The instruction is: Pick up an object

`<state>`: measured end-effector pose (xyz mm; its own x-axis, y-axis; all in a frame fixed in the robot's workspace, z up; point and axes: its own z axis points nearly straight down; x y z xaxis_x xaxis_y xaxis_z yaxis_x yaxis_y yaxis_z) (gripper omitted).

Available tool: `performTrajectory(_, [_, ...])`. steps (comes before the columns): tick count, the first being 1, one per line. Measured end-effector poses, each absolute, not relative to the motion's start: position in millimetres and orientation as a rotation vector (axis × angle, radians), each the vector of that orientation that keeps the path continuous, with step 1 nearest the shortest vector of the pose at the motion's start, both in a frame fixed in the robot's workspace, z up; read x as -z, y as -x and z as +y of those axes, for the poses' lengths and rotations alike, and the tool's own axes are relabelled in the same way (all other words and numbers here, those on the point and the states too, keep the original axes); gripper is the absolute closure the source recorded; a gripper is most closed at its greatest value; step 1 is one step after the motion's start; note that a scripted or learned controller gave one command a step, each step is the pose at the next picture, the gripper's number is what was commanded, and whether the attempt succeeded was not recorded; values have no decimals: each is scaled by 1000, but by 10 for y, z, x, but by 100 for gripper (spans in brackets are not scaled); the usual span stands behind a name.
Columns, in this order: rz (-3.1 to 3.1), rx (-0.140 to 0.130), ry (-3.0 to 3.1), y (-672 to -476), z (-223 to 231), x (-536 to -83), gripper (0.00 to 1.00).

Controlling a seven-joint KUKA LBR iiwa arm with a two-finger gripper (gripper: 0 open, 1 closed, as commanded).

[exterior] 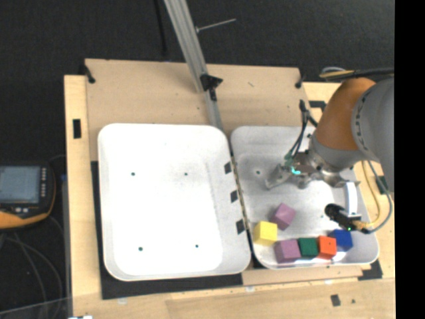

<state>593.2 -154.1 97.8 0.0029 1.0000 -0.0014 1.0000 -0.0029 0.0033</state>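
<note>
Wooden bench (153, 92) with two white bins (166, 198) (259, 151) side by side

The grey arm (352, 128) with its orange band reaches in from the right, and its claw (282, 176) hangs over the right bin (255, 148). Below it lie a tilted purple cube (284, 215), a yellow cube (267, 232), and a row along the near wall: purple block (287, 250), green block (309, 247), orange block (327, 246), blue block (342, 238). The left bin (166, 198) sits beside it on the table (146, 88)

Robot lab, bench (133, 92), two bins (166, 198)
</note>
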Motion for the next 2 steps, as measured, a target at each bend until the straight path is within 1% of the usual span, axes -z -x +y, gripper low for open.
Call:
performTrajectory(1, [2213,-3,-2225,-5932,-1540,-978,0])
performTrajectory(2, [2223,-8,-2212,-5970,-1289,-1571,0])
